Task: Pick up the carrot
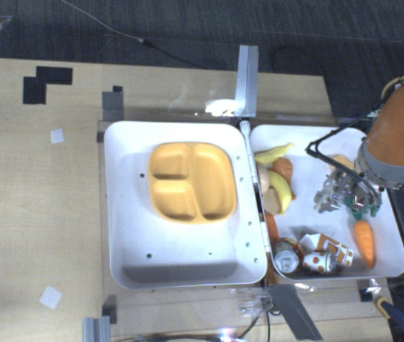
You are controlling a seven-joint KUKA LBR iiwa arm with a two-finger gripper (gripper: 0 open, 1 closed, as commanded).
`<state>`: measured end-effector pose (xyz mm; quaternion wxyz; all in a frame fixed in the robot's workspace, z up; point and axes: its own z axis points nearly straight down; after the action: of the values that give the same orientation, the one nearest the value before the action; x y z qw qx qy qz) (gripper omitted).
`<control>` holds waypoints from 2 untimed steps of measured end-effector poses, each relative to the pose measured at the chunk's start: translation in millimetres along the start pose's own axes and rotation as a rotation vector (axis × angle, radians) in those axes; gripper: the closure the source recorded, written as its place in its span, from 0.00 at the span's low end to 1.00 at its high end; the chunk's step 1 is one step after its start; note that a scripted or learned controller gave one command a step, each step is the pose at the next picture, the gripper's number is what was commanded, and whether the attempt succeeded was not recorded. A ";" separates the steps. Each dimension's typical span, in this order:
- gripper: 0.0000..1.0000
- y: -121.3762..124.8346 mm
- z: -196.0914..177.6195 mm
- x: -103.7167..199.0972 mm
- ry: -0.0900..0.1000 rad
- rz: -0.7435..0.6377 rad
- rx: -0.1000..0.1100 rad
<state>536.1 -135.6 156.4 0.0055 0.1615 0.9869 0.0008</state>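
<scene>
While yellow plate (189,180) fills left bin (127,212), carrot (363,241) in right bin (390,262)

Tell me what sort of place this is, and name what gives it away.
Probably a robotics lab test bench, not a kitchen. Two white bins sit on a wooden bench, a grey-and-orange arm hangs its gripper over toy-like food such as a carrot and bananas, and cables trail across the floor.
</scene>
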 end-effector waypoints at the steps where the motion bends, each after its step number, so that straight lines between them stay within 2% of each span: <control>1: 1.00 -69.5 66.0 -13.0 -0.003 -0.316 0.003; 2: 1.00 -42.4 -15.1 -19.1 -0.004 -0.113 0.002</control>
<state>540.5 -181.8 171.6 0.0076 0.1053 0.9944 -0.0006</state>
